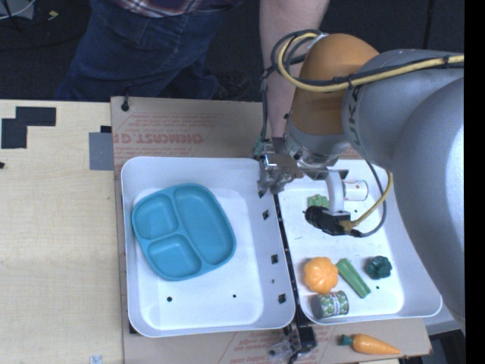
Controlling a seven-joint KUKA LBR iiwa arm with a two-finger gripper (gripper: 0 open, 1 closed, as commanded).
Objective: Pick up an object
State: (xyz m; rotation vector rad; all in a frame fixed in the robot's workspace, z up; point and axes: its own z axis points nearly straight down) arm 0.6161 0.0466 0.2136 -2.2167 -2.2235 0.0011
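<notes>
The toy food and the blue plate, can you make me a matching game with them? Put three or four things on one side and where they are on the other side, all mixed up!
Things:
1. blue divided plate
2. orange toy pumpkin
3. toy carrot
4. small can

Places:
A. on the bench, outside both bins
B. in the left bin
C. at the right bin's near edge
D. in the right bin, beside the green toy stick

Pairs: 1-B, 2-D, 3-A, 4-C

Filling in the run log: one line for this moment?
pincer over bin divider | nothing seen held | orange fruit, green stick in right bin
</notes>
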